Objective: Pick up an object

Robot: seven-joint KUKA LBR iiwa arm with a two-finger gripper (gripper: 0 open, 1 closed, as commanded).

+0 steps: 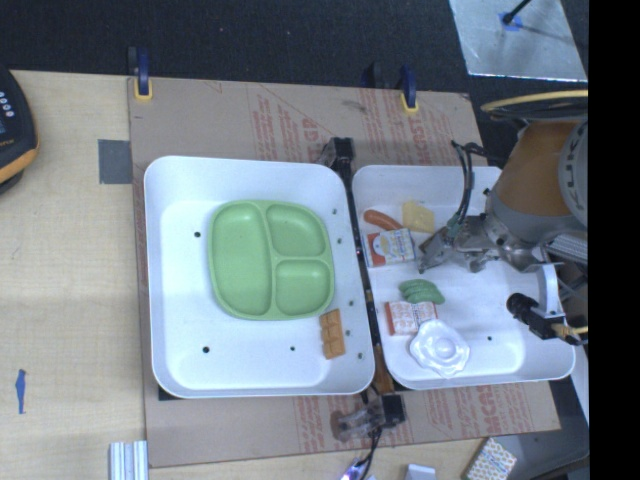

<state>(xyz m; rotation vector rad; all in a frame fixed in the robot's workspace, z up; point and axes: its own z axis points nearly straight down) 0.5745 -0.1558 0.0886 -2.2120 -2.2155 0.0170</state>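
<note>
The right bin (500,358) holds several small items. An orange sausage (381,218) and a yellow wedge (419,215) lie near its far left. A red and white packet (393,247) sits just below them. Lower down are a green leafy piece (421,291), a second red and white packet (410,316) and a white crumpled cup (439,349). My gripper (432,252) hangs low over the right bin, its tip just right of the upper packet. Nothing shows in its grasp.
The left bin (170,268) holds a green divided plate (270,259) and a brown cracker bar (332,334) near its front right corner. A black rail (357,258) runs between the bins. The arm's bulk (540,193) covers the right bin's far right side.
</note>
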